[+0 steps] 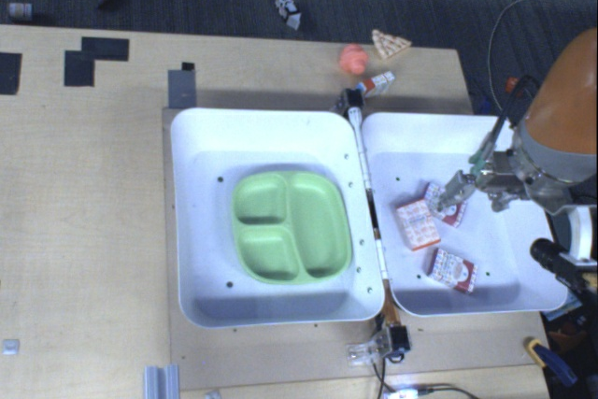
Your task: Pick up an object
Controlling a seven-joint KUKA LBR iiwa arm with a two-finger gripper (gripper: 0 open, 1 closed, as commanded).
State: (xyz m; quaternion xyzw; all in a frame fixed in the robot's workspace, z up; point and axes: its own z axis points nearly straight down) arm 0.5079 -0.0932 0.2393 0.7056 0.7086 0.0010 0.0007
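In the right bin [523, 294], the fingers [455, 192] hang over a red-and-white packet [447, 206], seemingly touching it; whether they are apart or together I cannot tell

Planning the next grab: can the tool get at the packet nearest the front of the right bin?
Probably yes. That packet lies flat in the right bin, apart from the other two packets, with nothing on top. The tool hangs just above the far one.
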